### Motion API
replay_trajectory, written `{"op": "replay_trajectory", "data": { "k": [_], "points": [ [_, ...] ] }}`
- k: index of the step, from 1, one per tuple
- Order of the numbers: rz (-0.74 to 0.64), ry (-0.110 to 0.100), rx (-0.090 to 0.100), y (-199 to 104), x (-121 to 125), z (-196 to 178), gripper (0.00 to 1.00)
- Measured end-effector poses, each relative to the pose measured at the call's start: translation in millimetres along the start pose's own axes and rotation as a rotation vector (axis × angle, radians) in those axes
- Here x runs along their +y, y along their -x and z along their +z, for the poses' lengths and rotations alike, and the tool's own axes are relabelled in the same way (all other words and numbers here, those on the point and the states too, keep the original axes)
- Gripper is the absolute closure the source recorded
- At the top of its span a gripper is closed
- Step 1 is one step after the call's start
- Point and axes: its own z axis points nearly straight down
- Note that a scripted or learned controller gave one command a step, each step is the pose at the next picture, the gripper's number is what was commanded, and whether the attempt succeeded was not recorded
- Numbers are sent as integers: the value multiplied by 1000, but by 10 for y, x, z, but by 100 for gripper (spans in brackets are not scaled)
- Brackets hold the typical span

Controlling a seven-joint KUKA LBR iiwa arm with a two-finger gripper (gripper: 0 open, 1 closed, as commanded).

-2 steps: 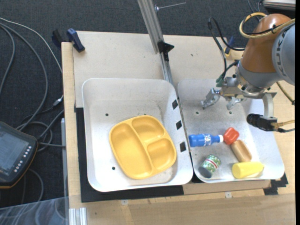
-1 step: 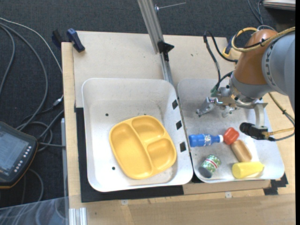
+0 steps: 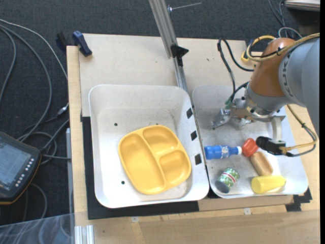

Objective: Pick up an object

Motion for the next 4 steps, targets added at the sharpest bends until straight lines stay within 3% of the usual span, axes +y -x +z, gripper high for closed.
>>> {"op": "replay_trajectory", "data": {
  "k": [1, 4],
  "points": [
    [0, 5, 1, -4, 13, -129, 100],
    [-2, 13, -3, -70, -30, -1694, 100]
  ]
}}
